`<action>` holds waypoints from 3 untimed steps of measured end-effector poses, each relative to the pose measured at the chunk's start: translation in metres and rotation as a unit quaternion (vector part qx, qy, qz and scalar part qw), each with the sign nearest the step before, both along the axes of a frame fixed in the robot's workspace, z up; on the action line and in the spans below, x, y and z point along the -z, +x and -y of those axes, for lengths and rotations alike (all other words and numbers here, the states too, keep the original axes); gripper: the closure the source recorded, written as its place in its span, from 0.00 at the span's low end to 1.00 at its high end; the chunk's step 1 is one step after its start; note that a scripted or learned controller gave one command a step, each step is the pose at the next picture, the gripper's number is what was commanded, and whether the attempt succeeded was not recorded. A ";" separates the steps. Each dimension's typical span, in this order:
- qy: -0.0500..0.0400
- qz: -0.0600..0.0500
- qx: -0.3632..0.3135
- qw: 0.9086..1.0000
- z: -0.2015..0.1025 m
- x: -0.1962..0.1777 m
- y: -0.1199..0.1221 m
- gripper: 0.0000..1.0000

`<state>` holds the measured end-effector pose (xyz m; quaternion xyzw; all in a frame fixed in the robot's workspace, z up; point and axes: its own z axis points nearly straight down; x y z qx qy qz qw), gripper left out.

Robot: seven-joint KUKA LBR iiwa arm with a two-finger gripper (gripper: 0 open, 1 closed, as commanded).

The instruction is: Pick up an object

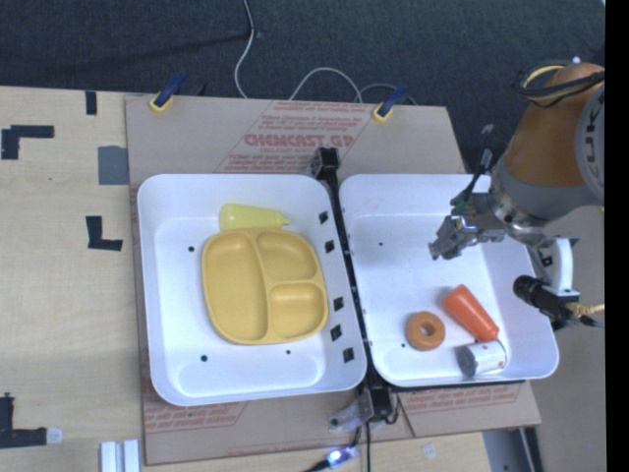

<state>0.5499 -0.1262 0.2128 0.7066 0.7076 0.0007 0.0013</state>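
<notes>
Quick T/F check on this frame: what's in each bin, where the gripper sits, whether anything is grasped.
1. A yellow divided tray lies in the left bin. True.
2. The donut is in the left bin. False: it is in the right bin.
3. The gripper holds the carrot. False: the carrot lies on the bin floor, apart from the gripper.
4. The gripper is over the right bin. True.
5. The carrot lies right of the donut. True.
</notes>
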 end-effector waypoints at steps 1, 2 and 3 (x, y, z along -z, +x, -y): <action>0.000 0.001 0.000 1.000 0.002 -0.062 -0.003 1.00; 0.001 -0.002 -0.002 1.000 -0.041 -0.061 0.011 1.00; 0.001 -0.002 -0.002 1.000 -0.098 -0.058 0.032 1.00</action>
